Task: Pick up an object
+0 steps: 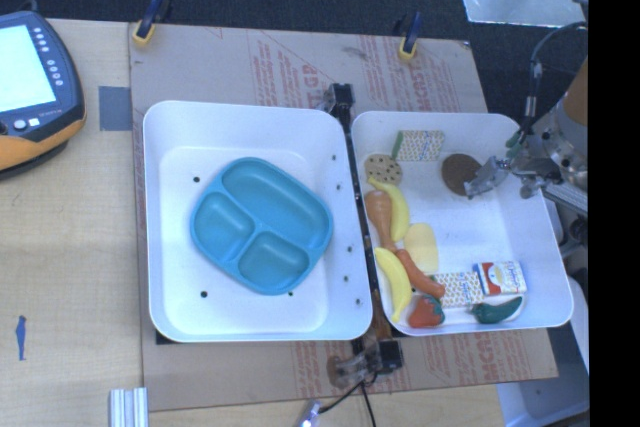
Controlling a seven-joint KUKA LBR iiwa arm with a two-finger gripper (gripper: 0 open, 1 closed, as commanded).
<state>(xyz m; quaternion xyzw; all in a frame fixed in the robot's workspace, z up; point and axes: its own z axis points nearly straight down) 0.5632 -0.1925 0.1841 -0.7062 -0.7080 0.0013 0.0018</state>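
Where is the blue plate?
The blue plate lies in the middle of the left bin, across the divide from the banana in the right bin.

Faint red print repeats across the cardboard sheet (290,65) under both bins, too blurred to read.

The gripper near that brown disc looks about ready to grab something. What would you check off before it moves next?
1. Gripper sits over the right bin: ok.
2. Target in reach: brown disc lies right beside the gripper: ok.
3. Disc lies apart from the cookie and patterned box: ok.
4. Finger opening wide enough for the disc: cannot tell.
5. Gripper not already holding something: cannot tell.
6. Left bin holds just the blue tray, away from the gripper: ok.
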